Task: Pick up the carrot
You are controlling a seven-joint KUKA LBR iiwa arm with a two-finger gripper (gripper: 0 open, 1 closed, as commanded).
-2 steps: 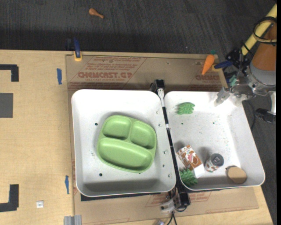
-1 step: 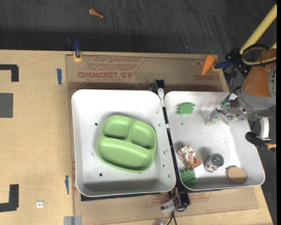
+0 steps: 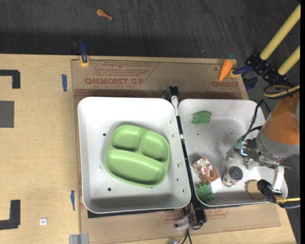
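Camera view, looking down at a slant. Tan cardboard-covered worktop (image 3: pixel 43 143) is carrying two shallow white bins side by side.

Left white bin (image 3: pixel 93 114) is holding a light green three-compartment plastic tray (image 3: pixel 137 155), sitting near the bin's middle and turned slightly.

Right white bin (image 3: pixel 224 114) is holding several small things. A small green leafy toy piece (image 3: pixel 202 117) is lying toward 11 o'clock in that bin. A small red-and-white printed packet (image 3: pixel 205 171) is lying toward 7 o'clock, tilted, and a second green toy piece (image 3: pixel 204 191) is sitting just below it, by the bin's lower-left corner. A small round can with a dark top (image 3: pixel 233 175) is standing near 5 o'clock, close to the arm's wrist.

The grey arm with the orange band (image 3: pixel 282 126) is reaching in from 3 o'clock, over the right bin's right side. The tool (image 3: pixel 242 151) is hanging over the bin floor just above the can; cannot tell how it is set, as the wrist hardware is crowding it.

The small orange carrot with a green top (image 3: pixel 226 69) is lying outside both bins, on the cardboard at 12 o'clock from the right bin, well apart from the tool. Another small orange object (image 3: pixel 103 14) is lying on the dark carpet floor (image 3: pixel 167 28) beyond the worktop.
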